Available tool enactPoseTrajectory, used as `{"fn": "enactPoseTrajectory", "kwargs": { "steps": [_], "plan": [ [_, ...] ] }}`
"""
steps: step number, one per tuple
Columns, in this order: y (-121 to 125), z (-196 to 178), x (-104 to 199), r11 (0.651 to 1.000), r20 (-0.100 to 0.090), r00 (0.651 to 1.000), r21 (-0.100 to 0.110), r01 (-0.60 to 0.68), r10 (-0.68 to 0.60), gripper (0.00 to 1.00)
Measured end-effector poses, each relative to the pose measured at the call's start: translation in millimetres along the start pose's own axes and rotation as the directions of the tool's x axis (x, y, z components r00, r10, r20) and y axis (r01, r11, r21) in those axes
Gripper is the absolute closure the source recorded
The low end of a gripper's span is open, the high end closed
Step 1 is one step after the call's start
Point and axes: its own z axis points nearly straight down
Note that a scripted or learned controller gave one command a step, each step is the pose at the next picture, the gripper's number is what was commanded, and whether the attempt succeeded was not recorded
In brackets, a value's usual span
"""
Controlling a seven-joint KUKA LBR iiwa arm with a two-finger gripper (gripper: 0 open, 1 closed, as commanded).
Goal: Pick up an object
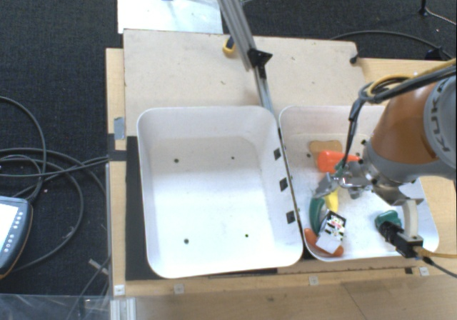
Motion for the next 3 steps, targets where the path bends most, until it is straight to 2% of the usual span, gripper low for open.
{"fn": "enactPoseTrajectory", "kwargs": {
  "steps": [1,2,3],
  "plan": [
    [0,52,0,1.000,0.000,1.000,0.000,0.000,0.000,0.00],
    [1,39,0,1.000,0.000,1.000,-0.006,-0.001,0.001,1.00],
    [13,-18,-1,1.000,0.002,1.000,-0.011,0.004,-0.004,1.00]
  ]
}}
